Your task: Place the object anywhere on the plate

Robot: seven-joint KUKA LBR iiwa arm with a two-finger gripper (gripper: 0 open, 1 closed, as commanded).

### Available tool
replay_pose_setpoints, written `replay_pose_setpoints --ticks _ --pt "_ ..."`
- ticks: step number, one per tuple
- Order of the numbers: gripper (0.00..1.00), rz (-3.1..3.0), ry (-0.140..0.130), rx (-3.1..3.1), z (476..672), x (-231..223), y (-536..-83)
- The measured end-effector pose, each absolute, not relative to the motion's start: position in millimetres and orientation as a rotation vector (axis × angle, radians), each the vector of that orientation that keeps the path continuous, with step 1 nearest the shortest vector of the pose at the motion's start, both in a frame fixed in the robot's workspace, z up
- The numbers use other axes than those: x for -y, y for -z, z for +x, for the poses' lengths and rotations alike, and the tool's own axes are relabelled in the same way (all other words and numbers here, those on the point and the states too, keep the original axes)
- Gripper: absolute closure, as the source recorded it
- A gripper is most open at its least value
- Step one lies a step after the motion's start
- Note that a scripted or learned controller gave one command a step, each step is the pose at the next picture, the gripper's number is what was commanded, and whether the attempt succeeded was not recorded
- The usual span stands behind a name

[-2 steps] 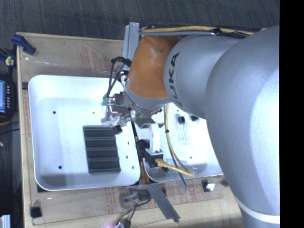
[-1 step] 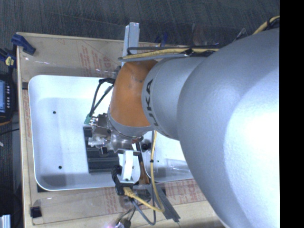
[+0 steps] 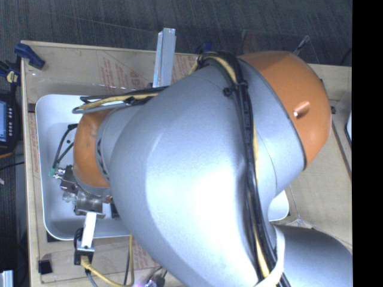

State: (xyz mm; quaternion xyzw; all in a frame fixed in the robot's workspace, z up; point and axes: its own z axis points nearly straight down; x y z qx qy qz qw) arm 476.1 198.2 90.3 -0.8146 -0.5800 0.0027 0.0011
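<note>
Dark carpet rings the bench; my arm (image 3: pixel 221 172) hunches over the left bin (image 3: pixel 45 160), masking any plate. Grip state: can't tell.

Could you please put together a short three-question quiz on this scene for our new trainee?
1. True or false: the arm hides most of the bench from the camera.
2. Which bin does the wrist end of the arm hang over: A) the left white bin, B) a right one?
3. Fill in: the band above the wrist is coloured ____.

Key: 1 true. 2 A. 3 orange.
</note>
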Motion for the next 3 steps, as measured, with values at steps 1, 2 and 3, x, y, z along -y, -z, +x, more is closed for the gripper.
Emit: replay_pose_setpoints --ticks 1,2,3 --pt "1.0 -2.253 -0.002 2.188 480.7 -159.5 -206.5" --pt "1.0 -2.349 -0.008 2.082 533.0 -58.7 -190.2" --pt "1.0 -2.721 -0.011 1.561 487.1 -121.2 -131.0"
